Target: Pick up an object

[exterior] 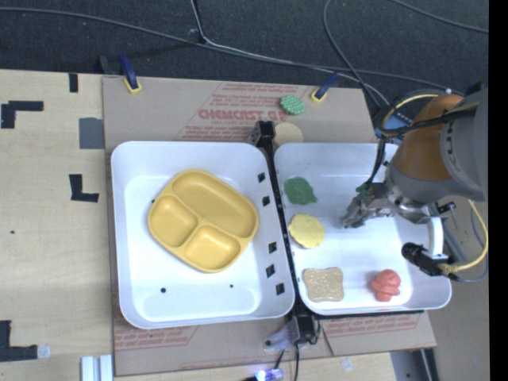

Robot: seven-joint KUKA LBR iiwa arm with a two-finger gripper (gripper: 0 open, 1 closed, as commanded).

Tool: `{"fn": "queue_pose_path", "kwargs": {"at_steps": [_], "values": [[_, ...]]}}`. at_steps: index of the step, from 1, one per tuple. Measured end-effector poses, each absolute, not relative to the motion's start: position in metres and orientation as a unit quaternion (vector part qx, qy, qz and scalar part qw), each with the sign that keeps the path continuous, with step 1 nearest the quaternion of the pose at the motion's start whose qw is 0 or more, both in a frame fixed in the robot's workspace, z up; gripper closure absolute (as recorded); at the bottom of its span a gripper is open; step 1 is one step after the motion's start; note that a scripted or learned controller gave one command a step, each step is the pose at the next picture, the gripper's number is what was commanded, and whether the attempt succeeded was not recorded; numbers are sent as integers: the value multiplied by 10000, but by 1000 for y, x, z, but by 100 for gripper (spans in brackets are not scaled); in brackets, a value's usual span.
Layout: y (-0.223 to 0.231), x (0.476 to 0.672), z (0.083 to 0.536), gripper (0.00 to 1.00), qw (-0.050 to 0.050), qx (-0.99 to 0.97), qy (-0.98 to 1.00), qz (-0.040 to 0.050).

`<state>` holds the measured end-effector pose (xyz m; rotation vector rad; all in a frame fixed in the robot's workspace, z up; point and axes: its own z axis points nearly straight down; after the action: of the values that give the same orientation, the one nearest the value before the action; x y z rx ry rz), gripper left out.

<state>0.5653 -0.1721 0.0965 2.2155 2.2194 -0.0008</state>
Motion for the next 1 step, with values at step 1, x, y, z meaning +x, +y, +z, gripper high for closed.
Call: {"fn": "queue_pose_path", "kwargs": {"at_steps": [1], "values": [[-179,562,156,100,22,7070,7072,9]]}}
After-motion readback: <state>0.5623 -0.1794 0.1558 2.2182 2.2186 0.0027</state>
